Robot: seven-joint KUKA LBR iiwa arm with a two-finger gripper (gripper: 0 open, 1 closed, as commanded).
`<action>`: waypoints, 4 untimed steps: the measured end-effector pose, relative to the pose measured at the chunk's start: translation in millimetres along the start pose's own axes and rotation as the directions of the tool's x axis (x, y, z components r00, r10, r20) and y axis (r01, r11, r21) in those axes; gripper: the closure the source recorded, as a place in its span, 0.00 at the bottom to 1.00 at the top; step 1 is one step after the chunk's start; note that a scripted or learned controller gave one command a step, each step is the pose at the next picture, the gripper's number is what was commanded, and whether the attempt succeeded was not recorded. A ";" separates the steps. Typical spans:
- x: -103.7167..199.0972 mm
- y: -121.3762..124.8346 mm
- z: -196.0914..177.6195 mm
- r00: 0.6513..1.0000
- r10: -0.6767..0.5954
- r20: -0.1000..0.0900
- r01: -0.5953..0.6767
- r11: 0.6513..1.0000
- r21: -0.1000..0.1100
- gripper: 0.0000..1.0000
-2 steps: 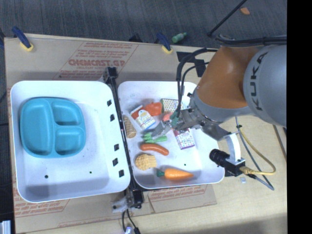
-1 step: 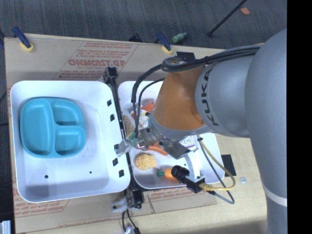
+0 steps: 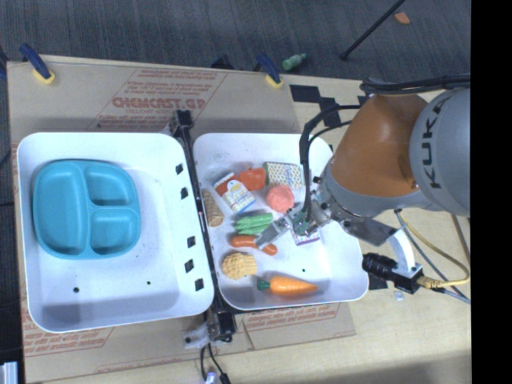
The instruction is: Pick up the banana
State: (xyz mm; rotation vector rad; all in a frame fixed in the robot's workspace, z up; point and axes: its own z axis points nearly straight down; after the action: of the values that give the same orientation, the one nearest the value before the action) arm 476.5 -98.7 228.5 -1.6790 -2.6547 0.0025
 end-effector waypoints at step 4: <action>209.2 97.7 128.4 0.899 -0.438 -0.004 0.438 0.899 0.003 0.00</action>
State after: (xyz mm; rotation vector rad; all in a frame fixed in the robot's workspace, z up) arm 474.9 132.1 99.8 -1.0383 -2.9595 0.0045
